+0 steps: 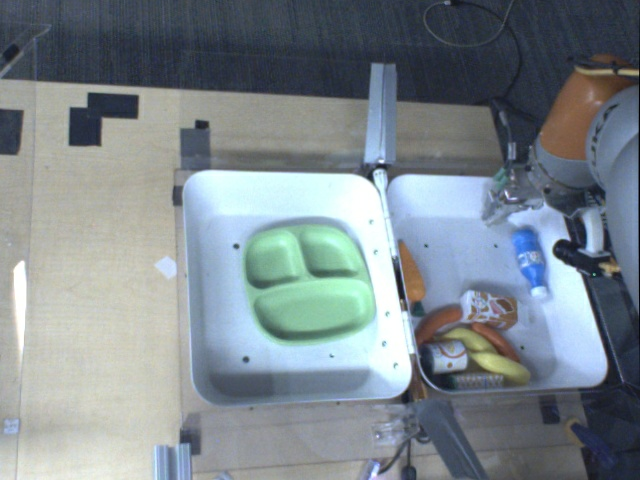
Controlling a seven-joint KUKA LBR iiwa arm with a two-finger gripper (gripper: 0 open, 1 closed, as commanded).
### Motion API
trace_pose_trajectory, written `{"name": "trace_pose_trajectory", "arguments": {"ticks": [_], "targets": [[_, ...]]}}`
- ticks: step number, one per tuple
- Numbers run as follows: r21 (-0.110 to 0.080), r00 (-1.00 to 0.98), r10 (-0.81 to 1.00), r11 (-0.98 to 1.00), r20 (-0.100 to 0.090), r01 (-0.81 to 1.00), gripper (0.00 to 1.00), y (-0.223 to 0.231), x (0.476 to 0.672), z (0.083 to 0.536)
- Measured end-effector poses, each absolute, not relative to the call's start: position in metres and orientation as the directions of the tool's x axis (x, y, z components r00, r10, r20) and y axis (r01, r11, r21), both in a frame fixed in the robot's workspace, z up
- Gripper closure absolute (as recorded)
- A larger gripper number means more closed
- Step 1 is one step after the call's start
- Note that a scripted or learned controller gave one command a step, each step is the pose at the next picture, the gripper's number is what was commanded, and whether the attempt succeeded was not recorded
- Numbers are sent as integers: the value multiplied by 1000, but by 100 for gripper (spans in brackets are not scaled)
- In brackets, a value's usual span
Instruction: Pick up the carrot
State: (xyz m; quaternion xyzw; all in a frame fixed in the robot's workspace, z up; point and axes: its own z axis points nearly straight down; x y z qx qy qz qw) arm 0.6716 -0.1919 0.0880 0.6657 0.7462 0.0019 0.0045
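Currently parked over the far right corner of the right bin: grey arm with orange band, reaching in from the right edge of the worktop. Metal fingers low over the bin's far edge; blurred, so cannot tell whether open or closed. Nothing seen between them.

Location of carrot: right bin, flat on the floor, lengthwise against the left wall, just beside the rail that divides the two bins. Thick end toward the near edge, thin end toward the far edge. Well apart from the fingers, with bare white floor between. Not touched by the arm.

Other contents of right bin:
- Blue and white bottle, on its side near the right wall, just nearer than the fingers.
- Brown and white packet, toward the middle of the near half.
- Red sausage-shaped item, just beyond the near end of the carrot, close to the left wall.
- Yellow banana, along the near edge, partly over a second reddish item.
- Small dark can, in the near left corner, touching the banana.

Contents of left bin: green divided plate, roughly central, three compartments, upright.

Beyond the far edge of the worktop: dark floor with a thin looped cable.
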Motion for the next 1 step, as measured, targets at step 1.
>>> {"name": "trace_pose_trajectory", "arguments": {"ticks": [1], "targets": [[6,-217,976,217,-3,976,100,-205,621,92]]}}
